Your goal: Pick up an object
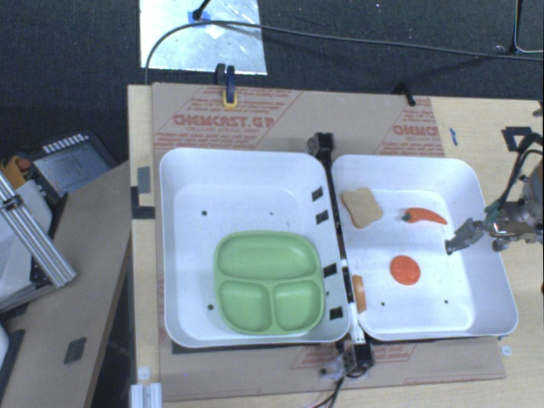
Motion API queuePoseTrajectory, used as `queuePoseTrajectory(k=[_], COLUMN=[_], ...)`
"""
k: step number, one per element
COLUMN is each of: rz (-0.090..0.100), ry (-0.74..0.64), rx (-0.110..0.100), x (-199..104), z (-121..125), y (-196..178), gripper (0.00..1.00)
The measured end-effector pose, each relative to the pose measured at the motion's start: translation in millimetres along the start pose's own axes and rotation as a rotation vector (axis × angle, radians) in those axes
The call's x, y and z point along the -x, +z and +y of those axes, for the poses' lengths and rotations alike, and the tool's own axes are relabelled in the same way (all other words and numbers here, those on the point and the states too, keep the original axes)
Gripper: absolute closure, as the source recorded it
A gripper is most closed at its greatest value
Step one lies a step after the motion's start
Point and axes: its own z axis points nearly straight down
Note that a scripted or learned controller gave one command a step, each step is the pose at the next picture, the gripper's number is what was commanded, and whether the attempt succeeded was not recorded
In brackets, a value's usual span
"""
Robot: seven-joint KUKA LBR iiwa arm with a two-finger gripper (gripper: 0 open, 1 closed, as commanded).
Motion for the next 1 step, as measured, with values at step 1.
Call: queuePoseTrajectory(k=[1], rz=[-0.003], ry=[-0.003], rx=[0.009], x=[-0.2], z=[2.2], y=[-4.3], gripper=[0.00])
